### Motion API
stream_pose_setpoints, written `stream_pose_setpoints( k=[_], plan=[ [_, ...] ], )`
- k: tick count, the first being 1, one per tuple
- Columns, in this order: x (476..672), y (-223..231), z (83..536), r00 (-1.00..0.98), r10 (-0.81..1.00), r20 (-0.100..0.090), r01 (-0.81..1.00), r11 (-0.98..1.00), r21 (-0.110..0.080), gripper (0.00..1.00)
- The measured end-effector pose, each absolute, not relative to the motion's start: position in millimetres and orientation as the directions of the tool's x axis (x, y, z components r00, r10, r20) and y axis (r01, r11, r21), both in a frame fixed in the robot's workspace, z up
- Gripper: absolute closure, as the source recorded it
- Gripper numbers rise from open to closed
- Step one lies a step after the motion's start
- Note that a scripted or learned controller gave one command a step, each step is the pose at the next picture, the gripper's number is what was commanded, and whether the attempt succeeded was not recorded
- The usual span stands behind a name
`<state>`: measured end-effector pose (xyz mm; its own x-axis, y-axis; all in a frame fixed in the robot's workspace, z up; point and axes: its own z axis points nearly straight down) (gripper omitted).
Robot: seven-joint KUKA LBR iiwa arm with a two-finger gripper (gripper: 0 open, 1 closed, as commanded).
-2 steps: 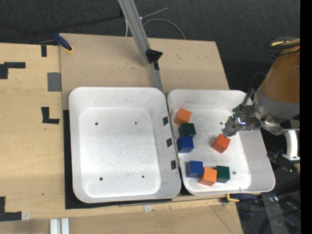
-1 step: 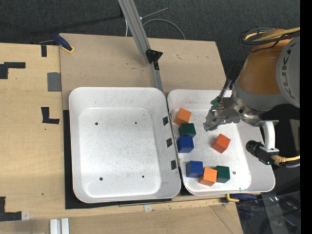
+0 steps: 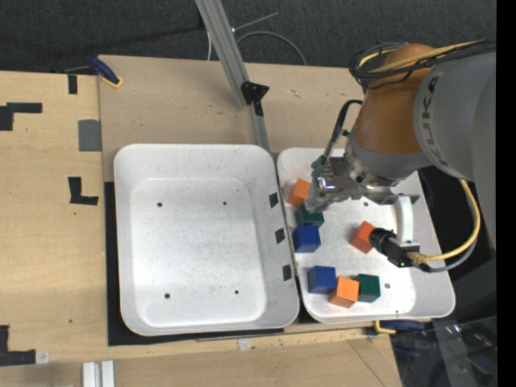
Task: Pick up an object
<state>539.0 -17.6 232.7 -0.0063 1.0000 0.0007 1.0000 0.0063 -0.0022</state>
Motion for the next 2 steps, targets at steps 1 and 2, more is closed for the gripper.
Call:
stream_pose_setpoints(
  k=[1, 2],
  plan=[
    [552.4, 28.0, 223.6, -0.006, 1.000, 0.001, 1.000, 0.006, -0.002, 1.00],
    [579.1, 70.8, 227.8, -0.006, 1.000, 0.001, 1.000, 0.006, 0.000, 1.00]
  ],
)
